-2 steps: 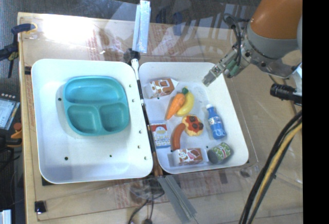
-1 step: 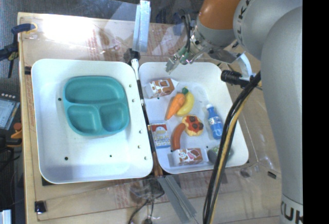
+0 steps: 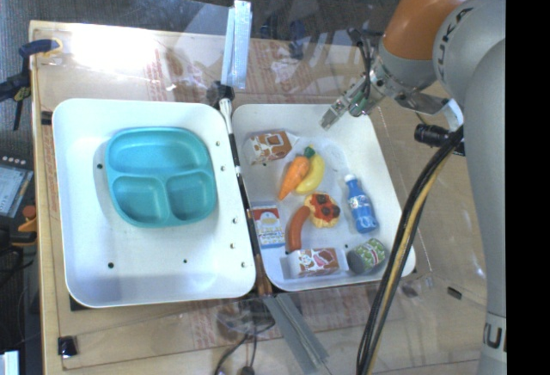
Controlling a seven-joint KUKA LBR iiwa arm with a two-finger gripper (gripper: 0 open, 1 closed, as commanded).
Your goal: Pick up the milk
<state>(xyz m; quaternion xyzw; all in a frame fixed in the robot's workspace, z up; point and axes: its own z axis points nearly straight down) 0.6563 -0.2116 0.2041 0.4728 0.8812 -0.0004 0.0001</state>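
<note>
Milk: the milk (image 3: 268,227), judged to be the small white carton with red print (its label is too small to read for certain), is lying flat in the right bin (image 3: 388,184), pressed along that bin's left wall.
Close company: a brown sausage (image 3: 296,229) is lying just beside it on the right, and another printed carton (image 3: 314,262) is sitting near its lower end, so the carton is being hemmed in on two sides.
Farther out: a carrot (image 3: 295,175), a pizza slice (image 3: 325,209), a blue bottle (image 3: 361,205) and a green can (image 3: 369,255) are crowding the rest of the bin floor.
Gripper: the gripper (image 3: 338,114) is hanging over the bin's far end, well apart from the milk and carrying nothing; whether it is spread or pressed together cannot be told from here.
Edges: the wall is probably blocking a grasp from the left, leaving the carton's ends as the likelier approach.
Open room: bare floor is showing around the top carton (image 3: 270,146) and along the right wall.
Left bin: the left bin (image 3: 77,193) is holding a teal divided tray (image 3: 163,174).
</note>
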